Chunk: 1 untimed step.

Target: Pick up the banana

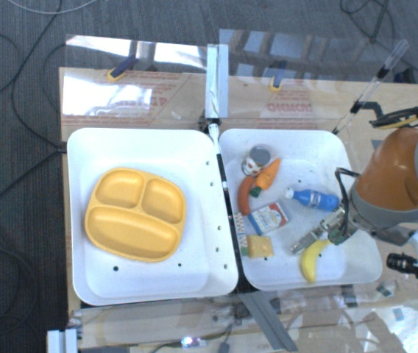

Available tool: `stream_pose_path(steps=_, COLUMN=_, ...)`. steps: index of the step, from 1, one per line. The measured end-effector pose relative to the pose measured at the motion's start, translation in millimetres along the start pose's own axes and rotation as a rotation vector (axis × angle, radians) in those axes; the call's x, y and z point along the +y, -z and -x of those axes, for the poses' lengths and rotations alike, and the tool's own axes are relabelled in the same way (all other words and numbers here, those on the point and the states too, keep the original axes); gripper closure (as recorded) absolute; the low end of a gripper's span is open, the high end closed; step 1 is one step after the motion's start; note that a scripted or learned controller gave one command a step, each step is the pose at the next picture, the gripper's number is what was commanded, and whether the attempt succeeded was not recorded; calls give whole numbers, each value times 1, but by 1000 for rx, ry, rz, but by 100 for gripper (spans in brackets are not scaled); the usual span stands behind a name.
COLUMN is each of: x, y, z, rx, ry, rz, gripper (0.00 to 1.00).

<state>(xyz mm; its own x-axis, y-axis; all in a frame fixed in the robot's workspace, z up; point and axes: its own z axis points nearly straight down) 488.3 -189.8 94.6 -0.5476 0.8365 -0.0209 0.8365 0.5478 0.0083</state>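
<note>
The banana is small and yellow and lies near the front right corner of the right bin. My gripper reaches in from the right and hangs low just above the banana's upper end, close to it or touching it. The grey arm with its orange band rises behind the gripper at the bin's right edge. I see nothing held in the gripper.
The right bin also holds a blue bottle, a carrot, a red sausage, a small carton, a yellow cracker and a grey round piece. A yellow divided plate sits in the left bin.
</note>
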Motion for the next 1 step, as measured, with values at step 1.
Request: stream_pose_path(steps=1, x=4, y=10, z=3, rx=-13, ry=1, rz=10, gripper=100)
